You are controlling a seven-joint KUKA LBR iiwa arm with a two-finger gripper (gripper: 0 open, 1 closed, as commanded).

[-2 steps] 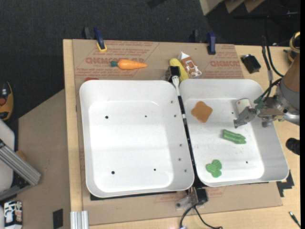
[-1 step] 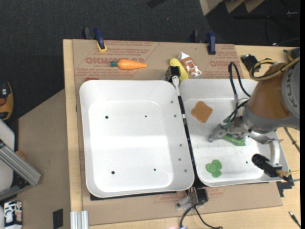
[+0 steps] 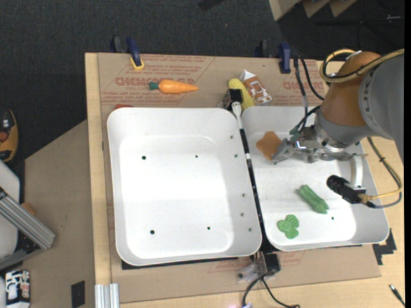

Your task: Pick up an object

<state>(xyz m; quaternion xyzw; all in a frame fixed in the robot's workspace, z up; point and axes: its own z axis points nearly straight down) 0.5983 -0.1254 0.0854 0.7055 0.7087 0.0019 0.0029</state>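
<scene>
Right bin (image 3: 273, 188): an orange-brown lump (image 3: 266, 144) lies near the far left corner. A long green piece (image 3: 313, 198) lies toward the middle, and a knobbly green piece (image 3: 288, 226) lies near the front rim.
Gripper (image 3: 282, 151): low over the right bin, its tip just beside the orange-brown lump, on the lump's right. Whether they touch cannot be told, nor whether the pincer is spread or pressed together.
Arm (image 3: 347, 101): it reaches in over the right bin's far right side, hiding that stretch of floor. The picture's right edge cuts it off.
Left bin (image 3: 180, 191): set rim to rim against the right bin, with a wide white floor.
Bench top (image 3: 205, 69): a carrot (image 3: 173, 87) lies beyond the left bin. A yellow thing (image 3: 237, 88) and a small printed carton (image 3: 257, 90) crowd the far end of the seam between the bins.
Far edge: two blue clamps (image 3: 135, 55) grip the board.
Open room: white floor separates the lump from both green pieces.
Hard to make out: what the lump and the green pieces are.
</scene>
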